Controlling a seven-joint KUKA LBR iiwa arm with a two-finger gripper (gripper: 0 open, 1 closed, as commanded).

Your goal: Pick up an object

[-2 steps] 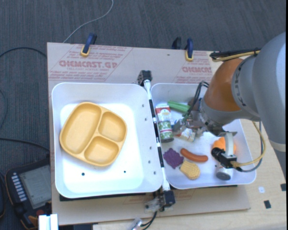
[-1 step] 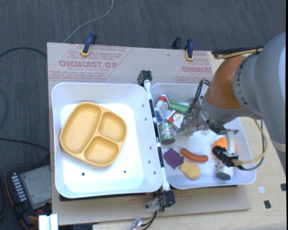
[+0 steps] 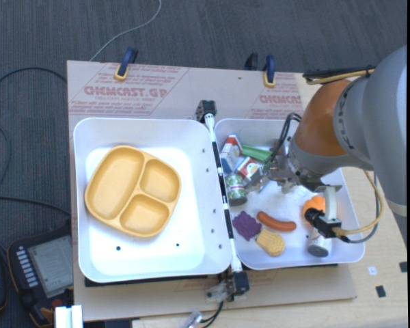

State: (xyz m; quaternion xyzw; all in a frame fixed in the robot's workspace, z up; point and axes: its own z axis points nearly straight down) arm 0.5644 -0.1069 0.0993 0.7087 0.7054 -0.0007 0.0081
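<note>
Gripper [image 3: 265, 174] low in right bin [image 3: 352, 250]; beside small can [image 3: 236, 191].

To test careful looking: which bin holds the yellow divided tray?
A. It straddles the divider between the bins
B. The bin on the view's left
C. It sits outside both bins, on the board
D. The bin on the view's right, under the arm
B, since the yellow divided tray lies flat inside the left bin, apart from the toy food such as the purple grapes and sausage in the right bin.
</note>
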